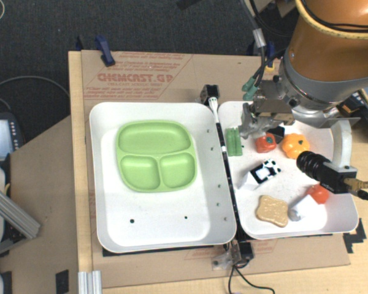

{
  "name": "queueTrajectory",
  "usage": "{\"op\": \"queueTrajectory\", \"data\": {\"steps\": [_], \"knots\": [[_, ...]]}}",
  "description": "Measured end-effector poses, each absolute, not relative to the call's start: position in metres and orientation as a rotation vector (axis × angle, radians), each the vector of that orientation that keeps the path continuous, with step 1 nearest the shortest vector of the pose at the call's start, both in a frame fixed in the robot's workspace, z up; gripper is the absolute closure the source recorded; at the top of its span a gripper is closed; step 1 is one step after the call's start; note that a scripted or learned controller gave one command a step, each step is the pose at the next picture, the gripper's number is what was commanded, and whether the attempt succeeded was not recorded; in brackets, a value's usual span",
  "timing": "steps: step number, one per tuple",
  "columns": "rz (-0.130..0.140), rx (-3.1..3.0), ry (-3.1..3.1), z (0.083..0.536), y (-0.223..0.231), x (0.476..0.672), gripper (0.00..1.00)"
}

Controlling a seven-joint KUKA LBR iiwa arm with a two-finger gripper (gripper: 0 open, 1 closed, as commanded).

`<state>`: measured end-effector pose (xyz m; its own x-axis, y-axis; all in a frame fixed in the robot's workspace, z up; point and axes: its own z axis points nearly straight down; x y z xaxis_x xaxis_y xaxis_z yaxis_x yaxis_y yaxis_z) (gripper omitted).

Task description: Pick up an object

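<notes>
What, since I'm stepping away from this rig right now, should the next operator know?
Gripper: low over the far left part of the right bin, beside the green block and a small red-orange piece. It holds nothing that I can see.
Also in the right bin: orange piece, black-and-white piece, tan toast-shaped piece, small red piece.
Left bin: green divided plate.
Done: no pick yet.
Left: grasp one object and lift it.

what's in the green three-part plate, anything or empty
Empty: all three compartments of the green divided plastic plate show bare green.
</notes>
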<state>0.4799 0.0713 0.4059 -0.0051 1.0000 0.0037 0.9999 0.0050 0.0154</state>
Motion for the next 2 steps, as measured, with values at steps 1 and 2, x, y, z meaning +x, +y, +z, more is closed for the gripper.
{"op": "queueTrajectory", "data": {"steps": [1,2], "knots": [[0.016,2.213,2.221,0.484,0.093,0.480,1.00],[0.011,2.214,2.223,0.538,0.129,0.501,1.00]]}}
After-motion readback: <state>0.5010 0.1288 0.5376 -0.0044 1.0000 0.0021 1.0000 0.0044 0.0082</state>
